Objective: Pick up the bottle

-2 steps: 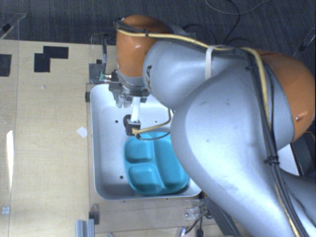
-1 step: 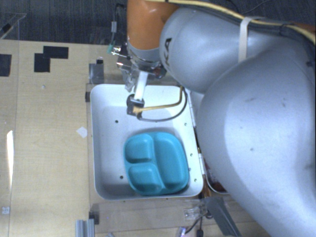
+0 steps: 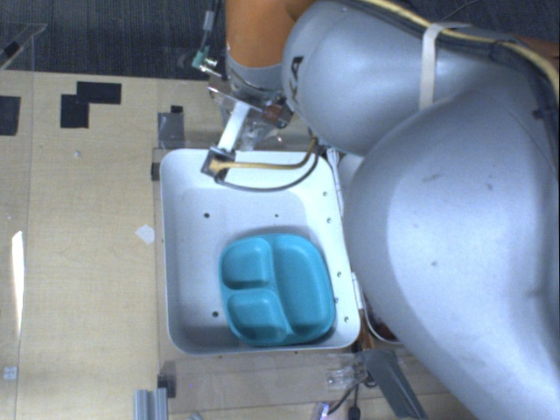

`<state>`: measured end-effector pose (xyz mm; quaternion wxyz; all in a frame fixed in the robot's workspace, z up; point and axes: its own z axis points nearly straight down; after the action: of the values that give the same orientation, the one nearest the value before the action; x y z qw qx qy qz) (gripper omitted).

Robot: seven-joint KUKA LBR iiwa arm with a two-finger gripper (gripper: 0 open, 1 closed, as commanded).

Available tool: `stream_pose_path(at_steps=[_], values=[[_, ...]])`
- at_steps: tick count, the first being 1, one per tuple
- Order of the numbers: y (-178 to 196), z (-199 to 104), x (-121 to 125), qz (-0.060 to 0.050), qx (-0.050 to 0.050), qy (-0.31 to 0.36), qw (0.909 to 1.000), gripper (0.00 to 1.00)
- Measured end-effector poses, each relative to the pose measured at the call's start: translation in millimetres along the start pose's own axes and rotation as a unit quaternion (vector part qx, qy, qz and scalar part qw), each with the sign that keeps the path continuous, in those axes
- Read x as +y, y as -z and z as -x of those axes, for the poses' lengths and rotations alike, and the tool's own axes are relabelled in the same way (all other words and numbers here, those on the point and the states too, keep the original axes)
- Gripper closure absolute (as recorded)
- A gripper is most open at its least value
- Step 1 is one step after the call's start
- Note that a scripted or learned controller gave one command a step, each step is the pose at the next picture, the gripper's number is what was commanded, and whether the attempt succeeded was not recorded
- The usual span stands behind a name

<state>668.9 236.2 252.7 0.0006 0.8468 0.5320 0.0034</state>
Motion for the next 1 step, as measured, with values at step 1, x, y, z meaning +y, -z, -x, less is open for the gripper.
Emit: stream_pose_path(at_steps=[1], values=[[44.0,8.6,-11.8,-0.001,0.000,-0.174,0.9847,1.00]])
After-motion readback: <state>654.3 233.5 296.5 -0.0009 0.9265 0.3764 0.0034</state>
